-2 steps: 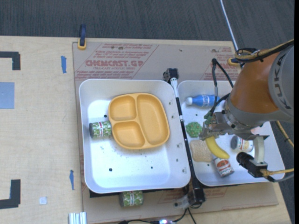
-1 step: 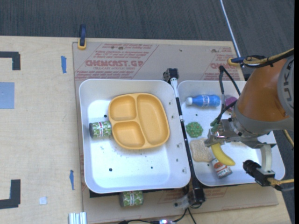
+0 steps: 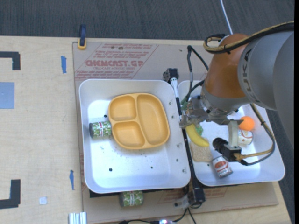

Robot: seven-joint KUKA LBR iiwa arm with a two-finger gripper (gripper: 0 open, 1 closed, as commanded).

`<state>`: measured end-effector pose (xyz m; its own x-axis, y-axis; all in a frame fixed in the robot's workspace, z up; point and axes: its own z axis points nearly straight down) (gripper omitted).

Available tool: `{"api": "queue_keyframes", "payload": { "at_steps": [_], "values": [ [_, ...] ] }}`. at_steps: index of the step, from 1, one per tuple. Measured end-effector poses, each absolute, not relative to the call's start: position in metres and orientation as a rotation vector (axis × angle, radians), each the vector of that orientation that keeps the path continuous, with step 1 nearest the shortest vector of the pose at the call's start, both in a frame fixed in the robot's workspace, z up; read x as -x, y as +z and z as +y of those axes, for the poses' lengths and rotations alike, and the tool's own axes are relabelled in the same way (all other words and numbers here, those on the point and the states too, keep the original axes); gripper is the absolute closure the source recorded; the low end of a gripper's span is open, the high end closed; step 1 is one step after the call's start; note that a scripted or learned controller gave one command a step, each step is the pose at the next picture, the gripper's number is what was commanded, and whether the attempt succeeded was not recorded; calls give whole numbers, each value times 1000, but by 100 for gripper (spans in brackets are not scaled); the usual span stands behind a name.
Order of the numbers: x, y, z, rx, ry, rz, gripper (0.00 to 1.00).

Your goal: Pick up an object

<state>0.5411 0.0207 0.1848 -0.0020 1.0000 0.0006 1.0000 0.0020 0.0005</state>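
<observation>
— What's under the arm (image 3: 243, 73)?

— The right bin (image 3: 271, 169). A banana (image 3: 196, 135), yellow and curved, lies at its left wall, just beside the gripper (image 3: 194, 115). I can't tell how the gripper is set.

— And near it?

— A flat tan slice (image 3: 202, 153) touching the banana's near end, a small can (image 3: 221, 166) lying tilted, an orange ball (image 3: 247, 123) against a white cup (image 3: 245, 136).

— The left bin (image 3: 93, 171)?

— A smooth yellow plate (image 3: 138, 120) with three compartments, and a green-labelled can (image 3: 100, 129) on its side, touching the plate's left edge.
</observation>
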Motion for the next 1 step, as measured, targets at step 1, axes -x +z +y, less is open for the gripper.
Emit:
{"api": "queue_keyframes", "payload": {
  "at_steps": [1],
  "values": [
    [-479,185,-18,2221,1,-2220,100]
  ]
}}
